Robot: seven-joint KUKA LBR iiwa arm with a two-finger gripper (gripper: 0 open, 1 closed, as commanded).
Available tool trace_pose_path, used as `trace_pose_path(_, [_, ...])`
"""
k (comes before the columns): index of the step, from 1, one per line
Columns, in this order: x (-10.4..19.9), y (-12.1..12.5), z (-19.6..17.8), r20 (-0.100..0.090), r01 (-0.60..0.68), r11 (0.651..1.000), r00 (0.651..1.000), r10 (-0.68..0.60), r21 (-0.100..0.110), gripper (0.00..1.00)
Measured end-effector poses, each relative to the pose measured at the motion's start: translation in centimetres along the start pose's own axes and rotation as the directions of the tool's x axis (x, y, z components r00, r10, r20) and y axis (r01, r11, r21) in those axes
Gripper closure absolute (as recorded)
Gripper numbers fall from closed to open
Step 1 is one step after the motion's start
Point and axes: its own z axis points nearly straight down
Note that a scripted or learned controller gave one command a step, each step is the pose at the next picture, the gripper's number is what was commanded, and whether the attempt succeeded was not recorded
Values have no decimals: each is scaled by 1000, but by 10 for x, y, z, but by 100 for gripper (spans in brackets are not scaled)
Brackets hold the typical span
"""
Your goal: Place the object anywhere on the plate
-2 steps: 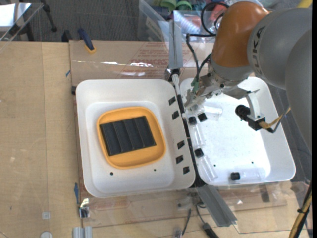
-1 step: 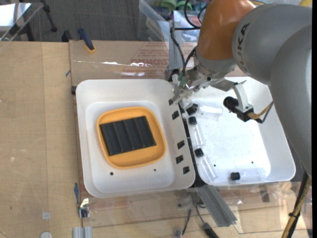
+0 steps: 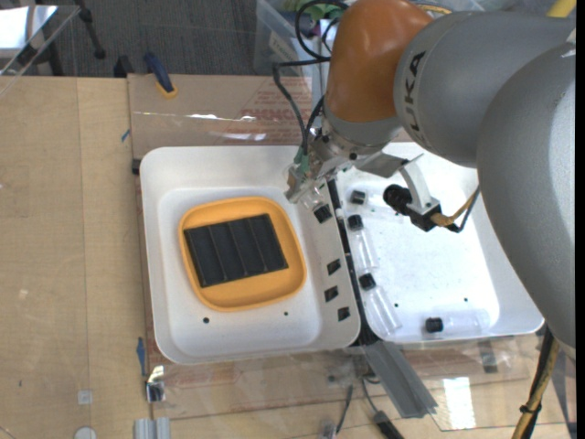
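Note:
An orange plate (image 3: pixel 249 296) lies in the left white bin (image 3: pixel 183 337). On the plate's middle rests a black, ribbed rectangular object (image 3: pixel 235 248), lying flat. My gripper (image 3: pixel 304 184) hangs above the bin's far right corner, just off the plate's upper right rim and apart from the black object. The orange wrist band and the grey arm cover much of the gripper from above. Nothing shows in its grasp.
The right white bin (image 3: pixel 439 263) holds a small black piece (image 3: pixel 434 325) near its front. Several black clips (image 3: pixel 334 266) line the divider between the bins. A blue clamp (image 3: pixel 163 79) sits on the bench behind, and a clear box of toys (image 3: pixel 292 7) stands at the back.

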Motion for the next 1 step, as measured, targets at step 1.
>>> trace_pose_path(1, [19,5,-9,2,68,998,998,-68,-3,100])
